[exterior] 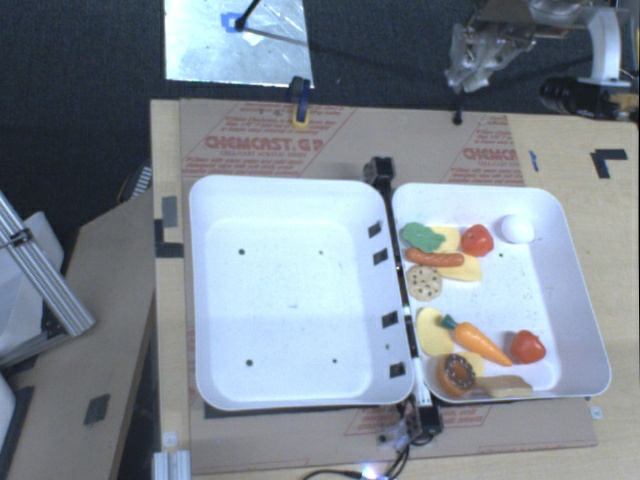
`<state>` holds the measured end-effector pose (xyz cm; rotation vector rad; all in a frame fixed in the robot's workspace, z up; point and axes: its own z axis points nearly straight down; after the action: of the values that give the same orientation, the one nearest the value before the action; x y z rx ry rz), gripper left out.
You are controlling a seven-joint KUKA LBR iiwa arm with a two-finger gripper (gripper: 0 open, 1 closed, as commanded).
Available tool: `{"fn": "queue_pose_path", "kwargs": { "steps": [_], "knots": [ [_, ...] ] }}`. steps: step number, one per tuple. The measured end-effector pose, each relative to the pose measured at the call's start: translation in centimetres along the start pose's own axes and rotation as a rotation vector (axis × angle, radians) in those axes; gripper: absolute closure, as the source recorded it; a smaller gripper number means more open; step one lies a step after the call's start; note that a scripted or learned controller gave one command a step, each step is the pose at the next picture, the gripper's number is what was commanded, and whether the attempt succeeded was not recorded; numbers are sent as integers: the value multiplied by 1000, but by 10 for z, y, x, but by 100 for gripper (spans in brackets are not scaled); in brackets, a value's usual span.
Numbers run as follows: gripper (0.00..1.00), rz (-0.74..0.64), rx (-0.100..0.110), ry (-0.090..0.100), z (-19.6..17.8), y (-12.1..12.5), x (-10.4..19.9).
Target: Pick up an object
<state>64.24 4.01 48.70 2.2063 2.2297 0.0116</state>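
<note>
Lying in the right bin (585, 298), all the toy food sits well apart from the gripper (470, 68).
Nearest are a donut (459, 373) and carrot (478, 341), then a tomato (528, 346), cookie (424, 284), sausage (436, 259), a second tomato (477, 239) and a white egg (516, 229). Farther off, beyond the bench edge, the gripper hangs raised over dark floor, nothing between its fingers; whether they are spread or closed I cannot tell.

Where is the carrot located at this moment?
The carrot lies in the right bin, in its lower part, between the yellow piece on its left and a red tomato on its right.
</note>
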Motion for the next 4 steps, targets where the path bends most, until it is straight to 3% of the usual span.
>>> {"fn": "queue_pose_path", "kwargs": {
  "steps": [1,2,3,4],
  "knots": [
    [100,1,12,2,13,-124,30],
    [100,5,5,-1,10,-93,45],
    [100,7,-8,-2,-31,31,40],
    [100,4,16,0,5,-105,48]
  ]
}}
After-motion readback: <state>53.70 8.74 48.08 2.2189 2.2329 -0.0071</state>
